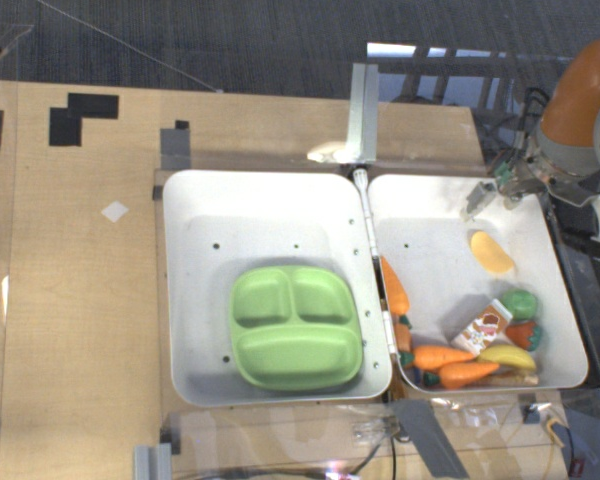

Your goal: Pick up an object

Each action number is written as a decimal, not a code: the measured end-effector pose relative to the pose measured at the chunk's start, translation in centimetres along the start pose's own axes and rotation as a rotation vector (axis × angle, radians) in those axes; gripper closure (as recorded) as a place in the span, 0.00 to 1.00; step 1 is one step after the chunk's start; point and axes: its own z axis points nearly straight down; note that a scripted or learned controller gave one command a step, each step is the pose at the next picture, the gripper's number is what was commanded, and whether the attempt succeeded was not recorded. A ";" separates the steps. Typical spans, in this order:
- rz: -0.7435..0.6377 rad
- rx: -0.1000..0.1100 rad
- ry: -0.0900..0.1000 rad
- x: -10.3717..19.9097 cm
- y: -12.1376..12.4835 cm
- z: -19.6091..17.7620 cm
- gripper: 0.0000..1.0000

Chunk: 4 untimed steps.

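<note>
The right bin (430, 228) holds toy food. A yellow-orange oval piece (493, 253) lies alone near its far right. Along the near edge are a small carton (483, 328), a green round item (520, 303), a banana (510, 356) and two carrots (442, 356) (470, 373). Another carrot (394, 293) lies against the wall between the bins. My gripper (495, 196) hangs over the far right corner of this bin, just beyond the oval piece. Its fingers (477, 200) stand apart with nothing between them.
A green divided plate (295, 326) lies in the left bin (210, 218), toward its near side. A metal post (364, 108) rises behind the wall between the bins. The arm's orange band (580, 98) sits at the right edge.
</note>
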 end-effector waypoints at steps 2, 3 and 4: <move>0.020 -0.004 -0.001 1.7 -6.2 3.3 0.00; 0.003 -0.004 -0.001 1.7 -6.4 3.2 0.00; -0.038 -0.005 -0.002 1.8 -6.6 3.2 0.00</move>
